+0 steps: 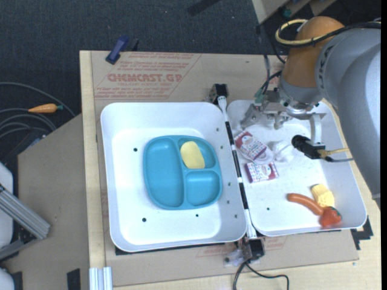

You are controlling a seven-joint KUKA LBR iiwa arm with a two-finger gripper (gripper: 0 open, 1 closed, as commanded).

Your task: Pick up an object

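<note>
I cannot tell how my fingers (277, 115) stand; the snack packet (250, 145) at seven o'clock looks light, crinkly, slippery, best pinched across its middle.

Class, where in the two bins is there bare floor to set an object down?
Left bin: floor all around the blue tray. Right bin: a patch between the red packets and the carrot. The right bin's far end is crowded under the gripper.
</note>
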